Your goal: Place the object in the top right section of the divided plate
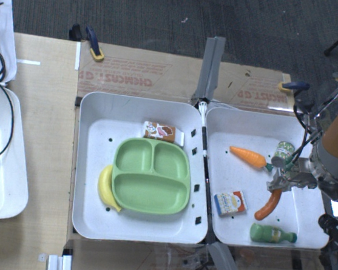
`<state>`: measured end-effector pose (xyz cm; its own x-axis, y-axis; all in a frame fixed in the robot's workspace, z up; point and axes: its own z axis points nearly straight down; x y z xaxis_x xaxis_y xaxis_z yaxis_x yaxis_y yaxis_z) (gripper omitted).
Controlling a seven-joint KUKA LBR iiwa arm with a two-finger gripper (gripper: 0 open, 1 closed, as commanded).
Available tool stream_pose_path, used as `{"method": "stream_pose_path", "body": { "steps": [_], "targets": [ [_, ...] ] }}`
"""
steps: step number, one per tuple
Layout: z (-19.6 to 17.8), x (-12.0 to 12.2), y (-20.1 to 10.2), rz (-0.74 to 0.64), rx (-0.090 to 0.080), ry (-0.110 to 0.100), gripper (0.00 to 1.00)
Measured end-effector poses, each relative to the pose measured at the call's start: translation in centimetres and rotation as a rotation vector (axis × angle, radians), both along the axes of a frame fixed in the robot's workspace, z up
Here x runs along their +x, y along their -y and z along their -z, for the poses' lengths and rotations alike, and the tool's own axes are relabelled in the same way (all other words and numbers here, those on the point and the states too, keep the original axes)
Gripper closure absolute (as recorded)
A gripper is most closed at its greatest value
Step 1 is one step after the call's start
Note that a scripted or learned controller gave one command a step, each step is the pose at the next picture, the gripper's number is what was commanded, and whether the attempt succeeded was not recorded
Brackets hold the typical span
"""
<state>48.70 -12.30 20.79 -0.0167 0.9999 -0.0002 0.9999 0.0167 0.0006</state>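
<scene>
From the camera above the worktop, the arm reaches in from the right and its hand (281,180) sits low over the right bin (302,242), right at the upper end of an orange-brown sausage (268,205) that lies tilted, its top toward the hand and its lower end pointing down-left. The sausage end meets the hand's dark metalwork, but I cannot tell whether the hand is clamped on it or merely touching it, nor whether it is spread or closed. I take this sausage to be the object meant, since it is the thing the hand is at. It looks like a toy food piece: probably light, smooth-skinned and rounded, so it may roll or slip out of a two-sided pinch taken near the tip; a hold across the middle of its length, square to its long axis, would be steadier. Nearby in the same bin lie a carrot (247,157), a small tin (283,151) just above the hand, a small carton (230,203) and a green bottle (271,234), all apart from the sausage. In the left bin (85,170) sits the green divided plate (151,177), with a banana (107,188) against its left edge and a snack packet (160,131) just above it. The target is the plate's top right section (172,161).
</scene>
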Motion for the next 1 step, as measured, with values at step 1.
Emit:
{"method": "stream_pose_path", "body": {
  "steps": [1],
  "targets": [
    [1.78, 2.42, -6.70, -0.032, -0.001, -0.004, 1.00]
  ]
}}
